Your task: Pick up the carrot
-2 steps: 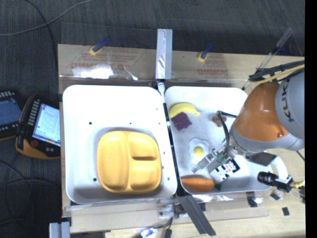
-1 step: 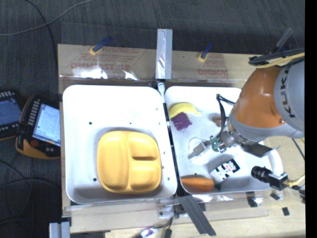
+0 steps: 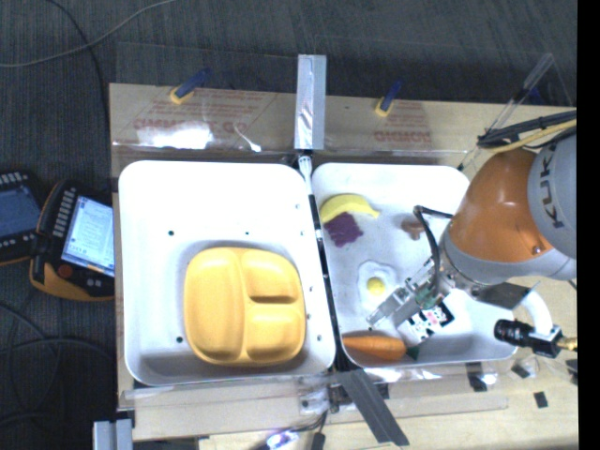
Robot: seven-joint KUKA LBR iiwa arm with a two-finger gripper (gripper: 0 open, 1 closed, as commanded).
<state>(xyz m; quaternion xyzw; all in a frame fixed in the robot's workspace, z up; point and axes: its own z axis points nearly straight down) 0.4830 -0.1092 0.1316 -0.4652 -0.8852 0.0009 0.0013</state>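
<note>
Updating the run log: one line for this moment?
task: pick carrot | carrot: right bin front edge, not held | gripper: above carrot | left bin: yellow tray

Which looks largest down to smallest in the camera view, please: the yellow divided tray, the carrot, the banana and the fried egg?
1. yellow divided tray, by far the largest.
2. carrot and banana: these look about alike in length, so I would not rank them.
3. fried egg, the smallest.

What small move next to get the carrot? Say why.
Probably shift the gripper toward the right bin's near wall and lower it: the carrot lies there beside the gripper, not between its fingers.
</note>
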